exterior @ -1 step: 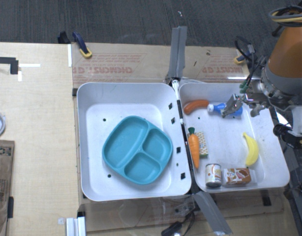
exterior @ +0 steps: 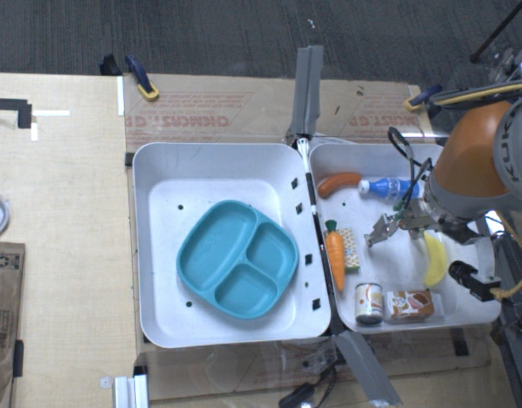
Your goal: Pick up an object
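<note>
A: What sits nearest the front of the right bin (exterior: 465, 317)?

B: A small can (exterior: 368, 303) stands upright in the front corner, and just beside it lies a flat packet (exterior: 411, 305) with a red and brown print.

A: And behind those?

B: A carrot (exterior: 335, 258) lies along the bin's left wall, green top pointing away, with a speckled sponge-like block (exterior: 350, 249) touching its right side. Over on the right, a banana (exterior: 435, 260) lies lengthwise, partly under the arm.

A: Where is the gripper (exterior: 382, 230)?

B: Above the middle of that bin, between the carrot and the banana. Its metal fingers look spread apart, with nothing between them.

A: Further back?

B: A sausage (exterior: 338, 183) lies near the far wall, and a plastic bottle (exterior: 387, 188) with a blue label lies on its side next to it, its right end hidden by the arm.

A: And the left bin (exterior: 159, 177)?

B: It holds a blue divided plate (exterior: 237, 259), three compartments, resting flat near the middle.
</note>
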`<state>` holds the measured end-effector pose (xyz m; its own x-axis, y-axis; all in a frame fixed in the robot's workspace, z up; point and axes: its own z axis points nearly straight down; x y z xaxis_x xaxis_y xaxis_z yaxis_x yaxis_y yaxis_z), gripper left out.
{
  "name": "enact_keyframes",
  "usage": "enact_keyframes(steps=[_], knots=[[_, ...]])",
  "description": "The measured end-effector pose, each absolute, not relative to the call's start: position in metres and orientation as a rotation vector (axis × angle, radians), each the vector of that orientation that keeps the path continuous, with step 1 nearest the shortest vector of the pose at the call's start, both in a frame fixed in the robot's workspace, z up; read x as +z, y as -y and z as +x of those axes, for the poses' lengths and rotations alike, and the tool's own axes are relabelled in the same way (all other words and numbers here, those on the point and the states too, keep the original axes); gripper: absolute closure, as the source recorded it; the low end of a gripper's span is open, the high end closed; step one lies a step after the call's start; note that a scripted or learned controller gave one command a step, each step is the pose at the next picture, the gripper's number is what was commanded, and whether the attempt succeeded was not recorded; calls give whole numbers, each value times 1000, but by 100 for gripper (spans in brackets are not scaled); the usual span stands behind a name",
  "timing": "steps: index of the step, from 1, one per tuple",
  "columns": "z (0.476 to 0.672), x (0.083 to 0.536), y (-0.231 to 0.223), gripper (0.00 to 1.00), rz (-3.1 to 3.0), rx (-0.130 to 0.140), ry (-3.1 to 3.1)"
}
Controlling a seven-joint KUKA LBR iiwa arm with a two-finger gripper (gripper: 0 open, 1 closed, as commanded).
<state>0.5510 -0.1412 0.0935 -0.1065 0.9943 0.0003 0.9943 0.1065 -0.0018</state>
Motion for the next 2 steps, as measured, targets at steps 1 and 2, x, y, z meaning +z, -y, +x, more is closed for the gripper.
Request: enact_keyframes(steps=[1,2], knots=[[551,102,142,100,-2104,2,2331],[551,102,142,0,-2103,2,2332]])
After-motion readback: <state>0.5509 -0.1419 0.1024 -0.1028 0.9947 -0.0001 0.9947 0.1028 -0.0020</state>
